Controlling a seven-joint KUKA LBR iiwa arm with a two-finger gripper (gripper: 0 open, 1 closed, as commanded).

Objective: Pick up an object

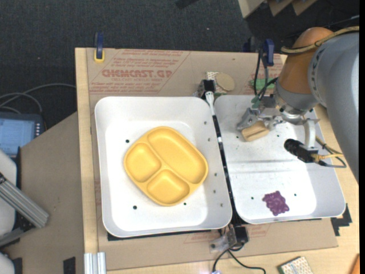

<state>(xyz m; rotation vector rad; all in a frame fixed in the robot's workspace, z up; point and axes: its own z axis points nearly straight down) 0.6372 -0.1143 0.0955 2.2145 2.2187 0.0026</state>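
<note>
A small tan block (255,133) lies in the upper left part of the right bin (319,201). My gripper (259,119) is low over that bin, right above and against the block's far side. Whether the block is gripped is hidden by the wrist. A purple bunch of grapes (276,202) rests near the right bin's front edge. A yellow divided plate (165,164) sits in the middle of the left bin (111,124).
The grey arm with its orange band (299,61) covers the right bin's far right corner. A black cable piece (297,148) hangs over the bin beside the wrist. The bins stand on a cardboard sheet (137,67) with clamps along its back edge.
</note>
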